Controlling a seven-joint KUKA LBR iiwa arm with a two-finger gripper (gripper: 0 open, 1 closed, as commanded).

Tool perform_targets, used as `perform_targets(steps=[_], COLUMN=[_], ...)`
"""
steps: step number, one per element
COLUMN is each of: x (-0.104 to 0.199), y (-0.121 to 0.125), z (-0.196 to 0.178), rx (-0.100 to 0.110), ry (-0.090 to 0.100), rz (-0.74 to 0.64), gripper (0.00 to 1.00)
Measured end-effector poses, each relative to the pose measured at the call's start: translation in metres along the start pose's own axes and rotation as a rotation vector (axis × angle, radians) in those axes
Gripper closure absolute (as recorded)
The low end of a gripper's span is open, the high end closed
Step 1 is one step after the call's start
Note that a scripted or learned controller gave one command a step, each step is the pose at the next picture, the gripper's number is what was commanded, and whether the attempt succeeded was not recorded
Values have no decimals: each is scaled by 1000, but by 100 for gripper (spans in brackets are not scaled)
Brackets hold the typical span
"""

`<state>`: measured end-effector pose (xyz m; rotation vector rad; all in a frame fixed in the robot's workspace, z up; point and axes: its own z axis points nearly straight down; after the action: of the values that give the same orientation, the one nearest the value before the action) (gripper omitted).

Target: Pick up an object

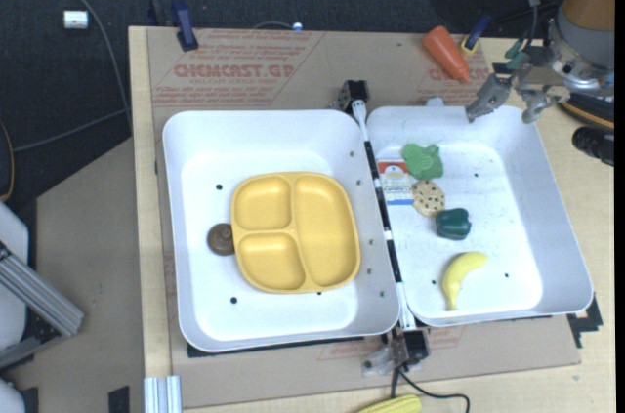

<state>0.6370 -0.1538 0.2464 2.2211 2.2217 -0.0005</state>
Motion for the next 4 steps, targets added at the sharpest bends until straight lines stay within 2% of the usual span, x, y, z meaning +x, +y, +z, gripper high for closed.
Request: perform_targets(steps=[2, 3, 4], x=[23, 48, 48], y=[-64, -98, -97], z=[160, 162, 152], rx=[-3, 2, -1], ry=[0, 2, 1], rz=[0, 1, 1], gripper=[0, 0, 100])
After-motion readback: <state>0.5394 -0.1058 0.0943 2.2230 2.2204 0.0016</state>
